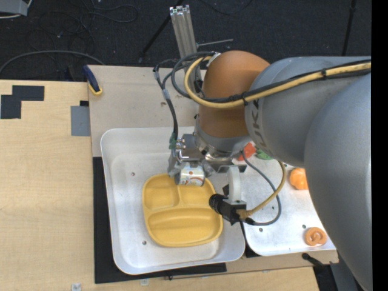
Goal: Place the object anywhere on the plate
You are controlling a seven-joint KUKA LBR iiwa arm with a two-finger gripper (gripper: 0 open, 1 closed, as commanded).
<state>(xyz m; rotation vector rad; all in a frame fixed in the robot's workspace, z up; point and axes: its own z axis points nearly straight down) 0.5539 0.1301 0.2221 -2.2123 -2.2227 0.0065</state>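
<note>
A small white object (191,176) sits at the upper rim of the yellow plate (180,213), directly under the gripper (193,170) — whether the claw grips it cannot be told. An orange ball (297,179) lies well right of the plate.

We see our grey arm (303,114) reaching in, orange band directly above the gripper (190,173) pointing down.
</note>
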